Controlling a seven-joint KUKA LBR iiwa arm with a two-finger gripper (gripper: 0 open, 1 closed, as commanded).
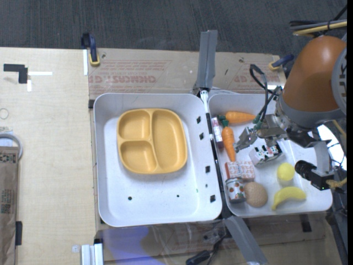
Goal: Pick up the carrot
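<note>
Two white bins (105, 164) sit on a pale wooden bench (49, 164); gripper (246, 139) spread beside carrot (228, 144).

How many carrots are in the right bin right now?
2. One carrot lies crosswise near the right bin's far wall; the other carrot lies lengthwise by its left wall, beside the end effector. The arm may hide more.

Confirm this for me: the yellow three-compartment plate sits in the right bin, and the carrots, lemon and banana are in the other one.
Wrong on one point. The camera view shows the yellow three-compartment plate in the left white bin, not the right. The orange carrots, yellow lemon and yellow banana lie in the other, right white bin.
</note>
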